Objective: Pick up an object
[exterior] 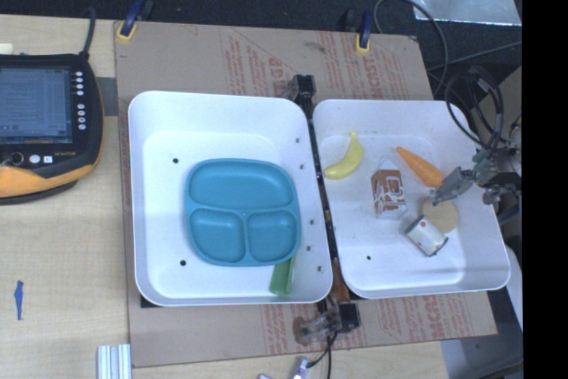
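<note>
The right bin (pixel 390 275) holds a yellow banana (pixel 344 159), a brown and white carton (pixel 388 192), an orange carrot (pixel 419 165), a tan round piece (pixel 441 216) and a small silver can (pixel 425 236) lying on its side. My gripper (pixel 458 182) comes in over the bin's right rim. It sits just above the tan piece and right of the carrot's tip. Nothing shows in its grasp.
The left bin (pixel 155 191) carries a blue divided plate (pixel 241 210) and a green stick-like item (pixel 282 278) at its front edge. A teach pendant (pixel 44 124) lies on the bench at far left. Cables (pixel 470 102) hang behind the right bin.
</note>
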Action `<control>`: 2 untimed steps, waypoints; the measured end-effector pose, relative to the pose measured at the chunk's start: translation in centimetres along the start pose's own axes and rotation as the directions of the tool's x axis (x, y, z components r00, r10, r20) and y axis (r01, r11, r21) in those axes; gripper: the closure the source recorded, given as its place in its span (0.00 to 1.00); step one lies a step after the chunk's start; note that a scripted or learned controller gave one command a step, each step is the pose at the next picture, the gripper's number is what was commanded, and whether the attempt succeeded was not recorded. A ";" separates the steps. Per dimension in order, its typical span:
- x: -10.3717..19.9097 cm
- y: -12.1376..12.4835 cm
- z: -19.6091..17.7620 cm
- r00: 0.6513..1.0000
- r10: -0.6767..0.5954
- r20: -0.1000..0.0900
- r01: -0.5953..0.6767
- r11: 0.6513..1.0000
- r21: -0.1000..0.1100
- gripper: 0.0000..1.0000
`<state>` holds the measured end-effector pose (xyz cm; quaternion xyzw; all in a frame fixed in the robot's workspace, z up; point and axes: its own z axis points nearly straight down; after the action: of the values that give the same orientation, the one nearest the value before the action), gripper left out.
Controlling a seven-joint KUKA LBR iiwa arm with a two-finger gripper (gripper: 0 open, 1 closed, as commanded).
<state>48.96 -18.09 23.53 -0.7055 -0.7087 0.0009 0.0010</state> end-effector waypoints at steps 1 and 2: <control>2.0 6.7 12.6 1.000 0.001 0.003 -0.001 1.000 -0.019 0.00; 0.8 14.2 11.0 1.000 0.001 0.000 -0.001 1.000 -0.002 0.00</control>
<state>63.12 -17.21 12.47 -0.7060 -0.7083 0.0002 0.0002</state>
